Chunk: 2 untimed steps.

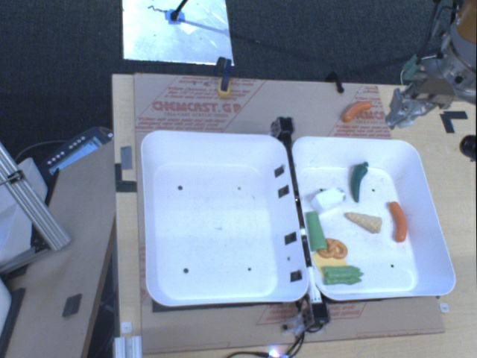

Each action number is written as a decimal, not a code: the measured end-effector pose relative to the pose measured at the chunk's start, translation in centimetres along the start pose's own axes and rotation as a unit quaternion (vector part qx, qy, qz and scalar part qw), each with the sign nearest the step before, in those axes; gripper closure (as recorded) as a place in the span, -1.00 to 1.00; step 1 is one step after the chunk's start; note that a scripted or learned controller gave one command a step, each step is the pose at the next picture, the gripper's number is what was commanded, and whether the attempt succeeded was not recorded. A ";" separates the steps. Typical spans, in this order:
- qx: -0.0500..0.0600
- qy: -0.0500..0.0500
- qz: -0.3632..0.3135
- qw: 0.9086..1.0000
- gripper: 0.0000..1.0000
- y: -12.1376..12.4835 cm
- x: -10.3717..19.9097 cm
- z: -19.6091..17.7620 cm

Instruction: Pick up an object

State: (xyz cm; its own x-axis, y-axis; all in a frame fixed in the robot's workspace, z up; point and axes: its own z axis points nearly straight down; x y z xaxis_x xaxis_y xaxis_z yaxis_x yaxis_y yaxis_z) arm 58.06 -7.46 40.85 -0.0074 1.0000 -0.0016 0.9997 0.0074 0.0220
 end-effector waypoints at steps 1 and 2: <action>0.007 0.000 0.001 1.000 1.00 1.0 0.2 -3.8; 0.007 -0.001 0.001 1.000 1.00 8.7 -0.9 -6.3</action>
State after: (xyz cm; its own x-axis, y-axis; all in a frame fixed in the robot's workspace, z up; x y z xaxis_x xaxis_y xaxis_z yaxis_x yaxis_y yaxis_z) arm 66.57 -8.28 47.34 -0.0063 1.0000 -0.0030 0.9999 0.0063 0.0089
